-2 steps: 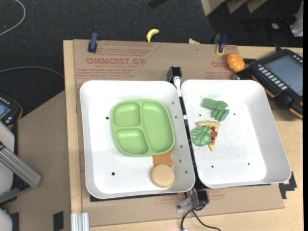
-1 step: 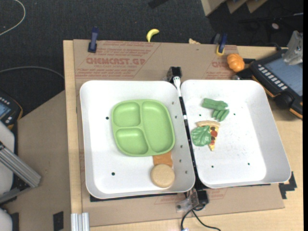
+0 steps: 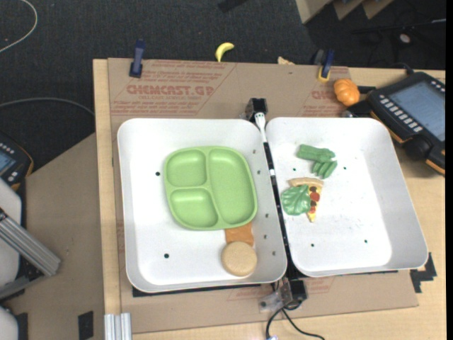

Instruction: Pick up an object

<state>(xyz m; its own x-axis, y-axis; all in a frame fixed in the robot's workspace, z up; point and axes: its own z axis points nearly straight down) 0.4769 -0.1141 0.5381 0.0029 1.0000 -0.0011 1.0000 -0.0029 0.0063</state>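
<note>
The 2 white bins sit side by side: the left bin [image 3: 141, 261] holds a green divided plate [image 3: 210, 188] and, just below it, a round cookie [image 3: 239, 258] touching an orange piece. The right bin [image 3: 382, 232] holds a green bean bundle [image 3: 317, 159] and a pizza slice [image 3: 308, 197] overlapped by a leafy green [image 3: 295, 200]. The claw's state cannot be told. Judging by the arm's reach from the right, the right bin's items lie nearer; the bean bundle's long axis runs roughly left to right.

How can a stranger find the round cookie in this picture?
Look in the left white bin, below the green divided plate. The cookie lies near the bin's front edge, against an orange piece. It is the one pale tan disc there.
</note>
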